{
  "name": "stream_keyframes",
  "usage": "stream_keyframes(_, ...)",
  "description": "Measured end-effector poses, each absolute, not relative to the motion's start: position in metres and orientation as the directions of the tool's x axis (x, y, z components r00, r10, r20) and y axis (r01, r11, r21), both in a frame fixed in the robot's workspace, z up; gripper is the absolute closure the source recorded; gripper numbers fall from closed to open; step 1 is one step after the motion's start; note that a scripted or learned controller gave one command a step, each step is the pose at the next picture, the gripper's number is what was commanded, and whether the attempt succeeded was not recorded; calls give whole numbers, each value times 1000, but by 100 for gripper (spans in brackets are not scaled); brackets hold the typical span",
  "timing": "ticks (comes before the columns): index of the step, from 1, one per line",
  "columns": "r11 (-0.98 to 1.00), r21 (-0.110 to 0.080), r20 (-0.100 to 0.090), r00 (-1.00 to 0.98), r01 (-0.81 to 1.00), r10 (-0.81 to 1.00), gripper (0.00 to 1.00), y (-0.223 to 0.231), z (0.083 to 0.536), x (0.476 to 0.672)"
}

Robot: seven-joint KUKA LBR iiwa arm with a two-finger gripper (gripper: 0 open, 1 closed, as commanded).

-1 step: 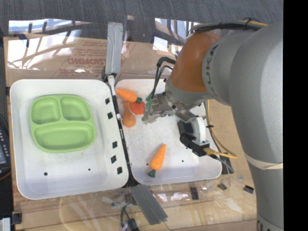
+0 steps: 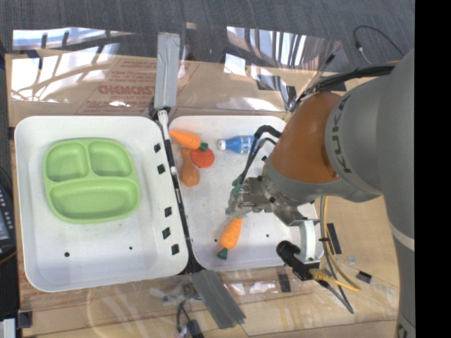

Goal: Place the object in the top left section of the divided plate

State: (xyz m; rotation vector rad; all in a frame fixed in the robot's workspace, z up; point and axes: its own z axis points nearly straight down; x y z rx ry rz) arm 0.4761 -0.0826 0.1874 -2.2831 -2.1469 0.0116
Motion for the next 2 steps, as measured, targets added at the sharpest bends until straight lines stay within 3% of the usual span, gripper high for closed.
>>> stream_keyframes(1,-225,-7,-2,225,974,974,100,-1,188,477)
stream_keyframes(2,-225,-7,-2,225,974,974,0,-2,188,477)
